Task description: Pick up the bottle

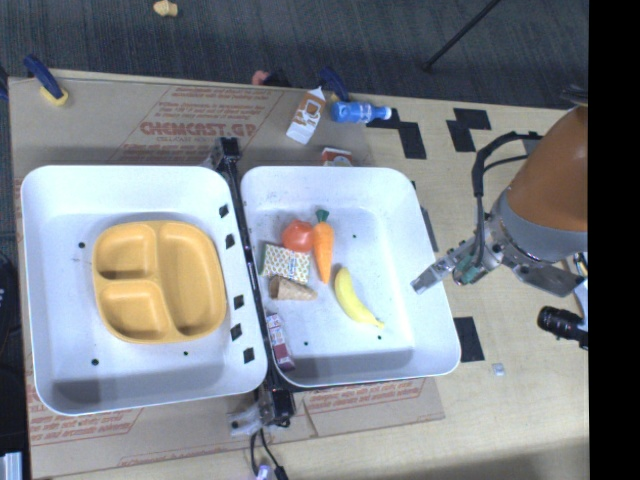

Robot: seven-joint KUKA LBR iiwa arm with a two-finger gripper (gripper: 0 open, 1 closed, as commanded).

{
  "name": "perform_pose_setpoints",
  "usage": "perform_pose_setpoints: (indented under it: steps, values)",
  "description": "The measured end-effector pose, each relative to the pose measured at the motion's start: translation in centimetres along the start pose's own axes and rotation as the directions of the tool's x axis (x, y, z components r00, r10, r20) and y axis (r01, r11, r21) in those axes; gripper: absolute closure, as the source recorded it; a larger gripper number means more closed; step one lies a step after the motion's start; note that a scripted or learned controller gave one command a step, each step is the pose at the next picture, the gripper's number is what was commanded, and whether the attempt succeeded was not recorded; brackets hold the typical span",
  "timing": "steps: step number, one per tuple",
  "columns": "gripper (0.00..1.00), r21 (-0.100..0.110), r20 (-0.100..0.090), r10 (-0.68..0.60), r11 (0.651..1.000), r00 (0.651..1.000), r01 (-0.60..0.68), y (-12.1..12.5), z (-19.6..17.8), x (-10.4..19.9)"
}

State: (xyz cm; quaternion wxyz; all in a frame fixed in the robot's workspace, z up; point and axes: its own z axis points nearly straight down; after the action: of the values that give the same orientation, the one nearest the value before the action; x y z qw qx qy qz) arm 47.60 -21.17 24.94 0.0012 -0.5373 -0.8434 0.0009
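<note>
- Camera view: the bottle (357, 113), blue with a white cap, lies on its side on the bench beyond the right bin (425, 343), outside its far rim.
- The gripper (432, 276) hangs at the right bin's right rim, well apart from the bottle; nothing sits between the fingers, and whether they are spread or pressed together cannot be told.
- Right bin contents: tomato (297, 234), carrot (323, 248), banana (353, 297).
- Left bin (50, 368): a yellow divided tray (159, 279).

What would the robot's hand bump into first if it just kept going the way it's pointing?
Probably the banana: the hand sits at the right bin's edge, pointing left. Its height is unclear, so it might pass above.
</note>
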Motion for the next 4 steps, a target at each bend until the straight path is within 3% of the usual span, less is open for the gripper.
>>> perform_pose_setpoints:
  steps: [1, 2, 3, 4]
  values:
    - [1.0, 0.0, -0.001, -0.005, 1.0, 1.0, 0.005, 2.2, 4.2, 4.6]
    - [1.0, 0.0, -0.002, -0.204, 0.979, 0.979, 0.204, 0.1, 8.0, 0.0]
    - [1.0, 0.0, 0.004, -0.783, 0.622, 0.622, 0.783, 0.1, 2.1, 0.0]
    - [1.0, 0.0, 0.0, -0.962, 0.274, 0.274, 0.962, 0.1, 4.0, 0.1]
